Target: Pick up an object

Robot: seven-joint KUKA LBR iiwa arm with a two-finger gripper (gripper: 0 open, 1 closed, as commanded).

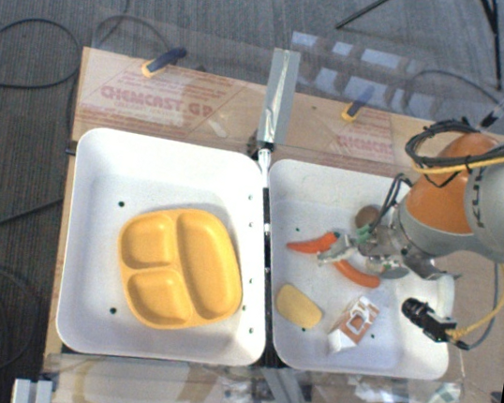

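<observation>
A: Quick pass. We have the gripper [364, 253] down low in the right bin [416, 364], arm [455, 204] coming in from the right. What's under it?

B: We see two orange carrot-like pieces, the upper carrot piece [312, 242] just left of the gripper, the lower carrot piece [356, 274] right beneath it, maybe touching. We can't tell whether either sits between the jaws

A: Jaw state?

B: We can't tell, the wrist and the clutter hide how wide it stands and whether it has hold of anything

A: Other candidates in that bin?

B: A tan oval piece [298, 307] near the front left, a small white and orange packet [354, 323] beside it, a brownish object [367, 214] behind the gripper. Left bin [88, 217] holds a yellow divided tray [182, 266], well apart from the arm

A: Progress?

B: We judge it at the grasp stage: the reach is done, nothing is lifted, every object lies on a bin floor. Left to do: close on something and raise it clear
</observation>
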